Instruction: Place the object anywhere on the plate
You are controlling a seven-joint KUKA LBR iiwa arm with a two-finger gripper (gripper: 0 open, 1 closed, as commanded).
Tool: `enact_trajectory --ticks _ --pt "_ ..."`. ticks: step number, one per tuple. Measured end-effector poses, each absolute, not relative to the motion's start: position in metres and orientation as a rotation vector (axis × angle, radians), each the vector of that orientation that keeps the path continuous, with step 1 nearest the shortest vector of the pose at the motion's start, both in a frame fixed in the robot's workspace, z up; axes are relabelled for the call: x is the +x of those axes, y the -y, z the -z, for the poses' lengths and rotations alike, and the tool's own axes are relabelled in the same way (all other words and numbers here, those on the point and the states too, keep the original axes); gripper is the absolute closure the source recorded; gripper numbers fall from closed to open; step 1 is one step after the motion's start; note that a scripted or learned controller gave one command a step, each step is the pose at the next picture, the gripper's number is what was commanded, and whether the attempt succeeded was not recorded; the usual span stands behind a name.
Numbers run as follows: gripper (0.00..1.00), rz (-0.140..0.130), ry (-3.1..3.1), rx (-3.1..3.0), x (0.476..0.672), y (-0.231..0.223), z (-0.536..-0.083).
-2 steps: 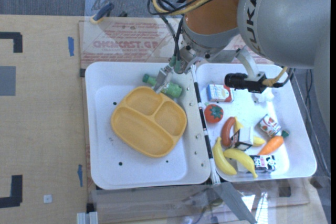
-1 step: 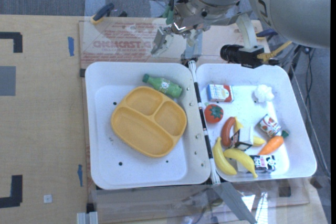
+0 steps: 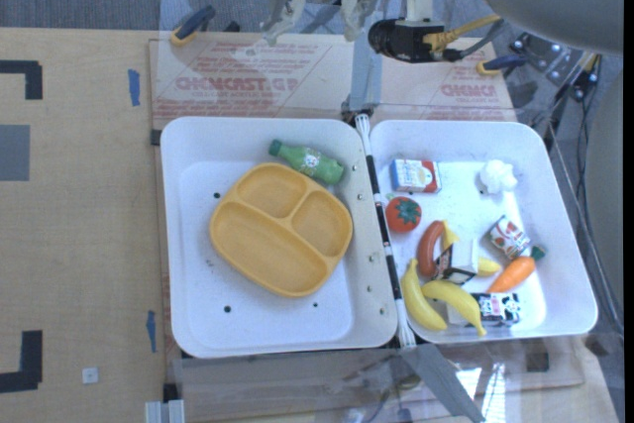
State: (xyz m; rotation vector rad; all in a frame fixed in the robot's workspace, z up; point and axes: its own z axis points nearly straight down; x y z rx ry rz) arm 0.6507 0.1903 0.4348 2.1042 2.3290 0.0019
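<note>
The arm's jaws (image 3: 309,15) hang high at the top of the view, above the clear plastic sheet behind the bins, and whether they are spread or pressed together I cannot tell from here; nothing shows between them. Well apart from them, down in the left white bin (image 3: 188,213), lies the small green plastic bottle (image 3: 308,161) with its white label. It rests on its side just beside the far rim of the yellow three-compartment plate (image 3: 281,227), touching or nearly touching that edge. Its long axis runs on a slant, cap end toward the upper left, base toward the lower right, near the wall between the bins. The plate is smooth, rounded and matte, sitting tilted in the bin like a diamond.

Over in the right white bin (image 3: 565,213), toy foods are scattered: two glossy yellow bananas (image 3: 428,297), a red tomato (image 3: 402,214), a reddish sausage (image 3: 431,248), an orange carrot (image 3: 515,273), a small red-and-white carton (image 3: 415,175), and a white lumpy piece (image 3: 496,176). The wooden surface (image 3: 79,213) stretches to the left.
</note>
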Motion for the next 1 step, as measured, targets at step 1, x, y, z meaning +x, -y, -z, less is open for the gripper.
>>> enact_trajectory --ticks 1 --pt "0.00 -0.002 -2.178 2.261 0.6669 -0.2068 -0.4342"
